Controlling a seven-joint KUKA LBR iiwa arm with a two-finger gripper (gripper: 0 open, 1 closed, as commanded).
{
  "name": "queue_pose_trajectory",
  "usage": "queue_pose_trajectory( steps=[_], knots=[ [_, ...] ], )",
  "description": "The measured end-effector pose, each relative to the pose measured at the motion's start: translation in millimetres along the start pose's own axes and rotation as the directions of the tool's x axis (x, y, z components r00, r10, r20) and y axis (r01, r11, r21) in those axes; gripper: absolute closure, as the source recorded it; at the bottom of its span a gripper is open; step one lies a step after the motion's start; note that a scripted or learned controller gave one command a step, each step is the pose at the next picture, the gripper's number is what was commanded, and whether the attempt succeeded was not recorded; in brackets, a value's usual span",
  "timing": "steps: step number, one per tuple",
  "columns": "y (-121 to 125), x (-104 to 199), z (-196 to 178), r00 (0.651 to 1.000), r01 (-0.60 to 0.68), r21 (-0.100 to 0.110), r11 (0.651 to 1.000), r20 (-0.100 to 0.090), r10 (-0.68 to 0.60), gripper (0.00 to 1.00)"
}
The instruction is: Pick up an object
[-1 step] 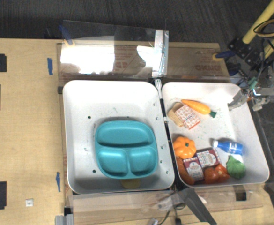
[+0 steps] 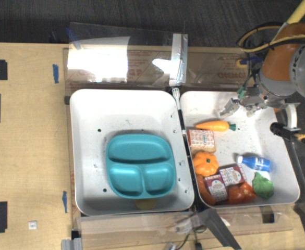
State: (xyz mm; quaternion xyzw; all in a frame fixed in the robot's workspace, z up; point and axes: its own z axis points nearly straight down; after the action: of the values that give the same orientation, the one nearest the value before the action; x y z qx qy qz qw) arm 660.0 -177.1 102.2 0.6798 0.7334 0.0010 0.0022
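Item: carrot [image 2: 212,125], toy, orange, tapered body lying on its side, pointed end to the left, small green stub at the right end. Location: right bin [image 2: 281,155], far half, on the bin floor, just left of centre.

Gripper [image 2: 234,107]: at the far end of the right bin, above and slightly right of the carrot, apart from it. Fingers spread, nothing between them. Grey arm [image 2: 298,72] with orange band enters from the far right.

Right bin, other contents:
- Small box [image 2: 201,139], pale with reddish print, just near of the carrot, against the left wall.
- Pumpkin [image 2: 205,163], orange, ribbed, green stem, just near of the box.
- Packet [image 2: 224,180], dark red with white labels, right of and touching the pumpkin.
- Tomato [image 2: 241,192], red, at the near wall, beside the packet.
- Green vegetable [image 2: 263,186], leafy, at the near right corner.
- Bottle [image 2: 255,163], white and blue, lying on its side, just beyond the green vegetable.

Left bin [image 2: 89,113]:
- Tray [image 2: 140,164], teal, with three compartments: one long on the far side, two smaller on the near side. Sits near of centre on the bin floor.
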Motion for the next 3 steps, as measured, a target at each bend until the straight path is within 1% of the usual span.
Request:
queue_pose_trajectory(
  steps=[1, 2, 3],
  knots=[
    [-0.9, 0.6, 2.3, 1.000, 0.000, 0.004, 1.000, -0.001, 0.000, 0.00],
    [-22.4, 60.3, 15.2, 0.980, 0.201, 0.000, 0.980, -0.003, -0.201, 0.00],
    [-20.0, 59.7, 2.2, 0.980, 0.201, -0.007, 0.980, 0.001, -0.201, 1.00]
  ],
)
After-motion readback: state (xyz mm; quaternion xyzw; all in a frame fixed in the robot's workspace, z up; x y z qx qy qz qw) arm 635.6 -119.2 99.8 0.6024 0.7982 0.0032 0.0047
